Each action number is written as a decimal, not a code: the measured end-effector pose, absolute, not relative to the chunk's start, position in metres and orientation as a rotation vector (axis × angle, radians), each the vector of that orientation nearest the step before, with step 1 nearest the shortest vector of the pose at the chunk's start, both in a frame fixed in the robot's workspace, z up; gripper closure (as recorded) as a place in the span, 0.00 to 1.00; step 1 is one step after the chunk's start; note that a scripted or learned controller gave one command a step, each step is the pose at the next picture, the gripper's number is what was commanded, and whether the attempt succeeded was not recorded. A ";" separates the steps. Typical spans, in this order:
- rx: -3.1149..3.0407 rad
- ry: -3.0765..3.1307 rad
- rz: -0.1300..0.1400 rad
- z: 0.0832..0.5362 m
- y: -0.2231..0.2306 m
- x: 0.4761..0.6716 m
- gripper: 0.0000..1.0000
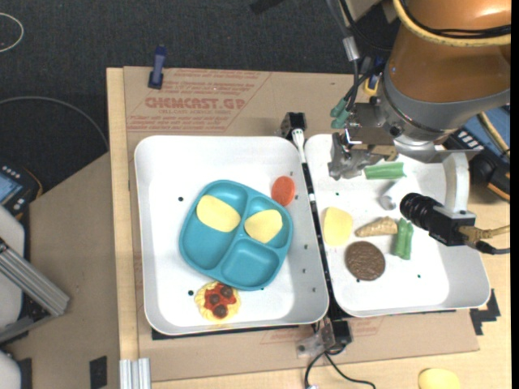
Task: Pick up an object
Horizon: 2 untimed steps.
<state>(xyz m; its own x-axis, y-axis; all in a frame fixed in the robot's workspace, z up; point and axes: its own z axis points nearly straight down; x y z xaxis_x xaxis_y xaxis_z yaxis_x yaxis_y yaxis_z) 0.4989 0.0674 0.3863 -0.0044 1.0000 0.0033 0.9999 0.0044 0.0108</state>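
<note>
End effector (345, 164) hangs low over the back left corner of the right bin (470, 290); you can't tell from this angle whether it's spread or closed, and nothing shows in its grip

Left to right for you:
- Left bin (154, 217): blue divided plate (233, 233) holding two pale yellow pieces (217, 212), a small pizza toy (216, 300) just off its front edge, an orange-red piece (283, 190) by the bin's right wall
- Right bin: yellow piece (337, 224) near the left wall, brown round cookie (365, 260) in front, tan wedge (378, 227) beside it, a green stick (403, 238) to its right, another green bar (383, 169) just right of the end effector

Nearest candidate looks like that green bar, close beside the tool but apart from it

Risks as you'd judge them: descending where it hangs now likely lands on bare bin floor or clips the divider wall; the bar is thin and flat, so it may skid away; the black cylinder (426, 211) mounted nearby crowds the approach
</note>
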 end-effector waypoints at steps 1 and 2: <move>2.210 2.235 0.001 0.371 0.162 0.492 1.00; 2.232 2.218 -0.015 0.309 0.111 0.478 1.00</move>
<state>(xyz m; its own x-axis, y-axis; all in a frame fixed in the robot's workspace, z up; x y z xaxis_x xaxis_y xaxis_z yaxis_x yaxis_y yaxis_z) 0.4778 0.1106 0.3095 0.0066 1.0000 -0.0029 0.9999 -0.0066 -0.0103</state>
